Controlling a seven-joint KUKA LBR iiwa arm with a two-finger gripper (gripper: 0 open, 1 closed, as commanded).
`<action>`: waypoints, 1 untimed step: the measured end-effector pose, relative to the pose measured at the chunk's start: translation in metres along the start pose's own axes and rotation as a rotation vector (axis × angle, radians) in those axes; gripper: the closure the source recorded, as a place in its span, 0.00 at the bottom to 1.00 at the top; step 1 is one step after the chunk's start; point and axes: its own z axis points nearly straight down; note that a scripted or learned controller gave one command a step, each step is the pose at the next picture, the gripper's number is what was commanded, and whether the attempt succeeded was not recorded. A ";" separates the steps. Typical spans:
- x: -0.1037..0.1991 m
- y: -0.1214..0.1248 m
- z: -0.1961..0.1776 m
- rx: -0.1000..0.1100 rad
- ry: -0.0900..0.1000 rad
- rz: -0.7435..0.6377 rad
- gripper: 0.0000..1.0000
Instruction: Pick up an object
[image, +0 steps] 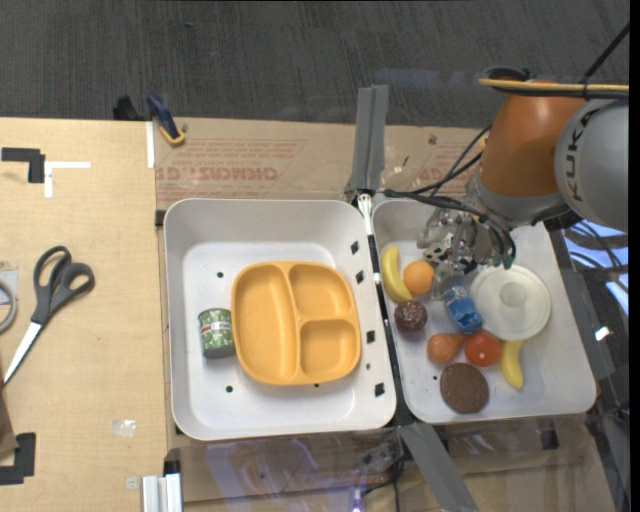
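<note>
My gripper (452, 262) hangs over the upper middle of the right bin (570, 385), just above an orange (417, 277) and a small blue bottle (462, 311). Nothing shows between its fingers. Around it lie a banana (391, 274), a dark plum (410, 317), a white lidded bowl (511, 301), a tomato (483, 349), an orange-brown fruit (443, 347), a second small banana (512, 365) and a brown round cookie (465, 387).
The left bin (190, 380) holds a yellow divided plate (296, 322) and a small green can (215, 332). Scissors (48, 290) lie on the bench at far left. The grey arm with its orange band (525, 140) reaches in from the upper right.
</note>
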 end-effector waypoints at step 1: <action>0.022 0.004 0.018 0.001 0.000 -0.019 0.00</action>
